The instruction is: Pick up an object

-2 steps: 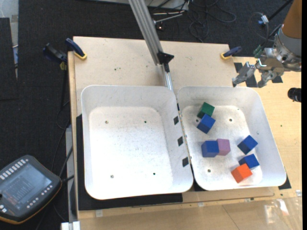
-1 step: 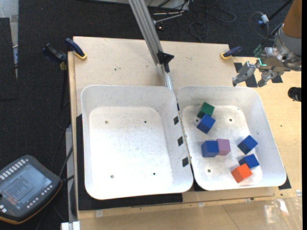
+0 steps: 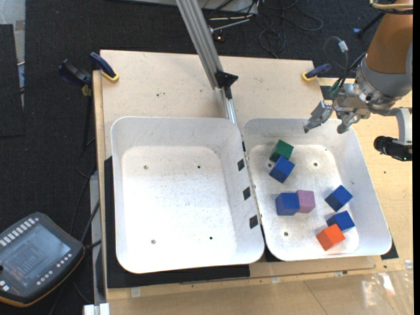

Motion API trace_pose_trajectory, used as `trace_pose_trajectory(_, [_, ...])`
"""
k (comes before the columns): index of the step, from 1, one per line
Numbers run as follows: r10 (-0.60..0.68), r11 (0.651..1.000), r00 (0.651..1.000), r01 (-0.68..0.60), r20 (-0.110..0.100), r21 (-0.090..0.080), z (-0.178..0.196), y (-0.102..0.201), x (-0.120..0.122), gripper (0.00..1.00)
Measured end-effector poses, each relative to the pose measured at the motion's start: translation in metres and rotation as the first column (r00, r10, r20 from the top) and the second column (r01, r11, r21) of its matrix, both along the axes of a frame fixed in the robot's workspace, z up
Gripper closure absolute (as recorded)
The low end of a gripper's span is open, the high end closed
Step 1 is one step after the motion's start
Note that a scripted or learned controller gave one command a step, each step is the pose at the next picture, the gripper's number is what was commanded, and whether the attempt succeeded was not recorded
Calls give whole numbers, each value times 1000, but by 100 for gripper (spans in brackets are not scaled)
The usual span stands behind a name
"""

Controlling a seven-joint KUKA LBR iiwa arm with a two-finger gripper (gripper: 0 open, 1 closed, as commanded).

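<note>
Setting: a pale board worktop (image 3: 170, 84) stood on dark flooring, with cables trailing along the top of the frame and a handheld control pendant (image 3: 33, 258) at lower left.
Clamps: blue and yellow clamps (image 3: 105, 67) gripped the upper corners of the worktop, presumably to keep it from shifting.
Bins: two shallow white bins with rounded corners and smooth, speckled, hard-looking floors sat side by side; the left bin (image 3: 131, 176) lay in the middle of the frame, the right bin (image 3: 367, 195) at right.
Pole: a slim metal pole (image 3: 197, 28) slanted down from top centre to the seam between the bins.
Blocks: all were small cubes with flat matte faces and crisp edges, loose on the right bin's floor and mostly well enough spread for a grasp from above.
Green block (image 3: 283, 149): touching a blue block (image 3: 282, 169) just below it, upper left of that bin.
Middle pair: another blue block (image 3: 287, 203) pressed against a lilac block (image 3: 306, 200).
Lower right group: a blue block (image 3: 338, 197), a smaller blue one (image 3: 344, 221) and an orange block (image 3: 330, 236) beside it.
Pincer (image 3: 326, 120): at upper right, over the right bin's far rim, fingers spread apart and holding nothing; it probably hung above the blocks, though height was hard to judge.
Arm: grey with an orange band (image 3: 392, 38), reaching in from the right.
</note>
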State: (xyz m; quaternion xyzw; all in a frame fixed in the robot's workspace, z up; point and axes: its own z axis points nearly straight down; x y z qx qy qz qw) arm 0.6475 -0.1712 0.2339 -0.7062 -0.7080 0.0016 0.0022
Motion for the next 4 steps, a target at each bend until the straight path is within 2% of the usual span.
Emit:
trace_pose_trajectory(1, [-3, 1000, 1000, 3, 0, -1, -59, -8, 4, 0])
trace_pose_trajectory(2, [-4, 1000, 1000, 4, 9, 4, -117, -4, 2, 0])
trace_pose_trajectory(3, [-2, 1000, 1000, 2, 19, -3, -101, -6, 4, 100])
trace_pose_trajectory(4, [-3, 1000, 1000, 3, 12, -3, -48, -4, -5, 100])
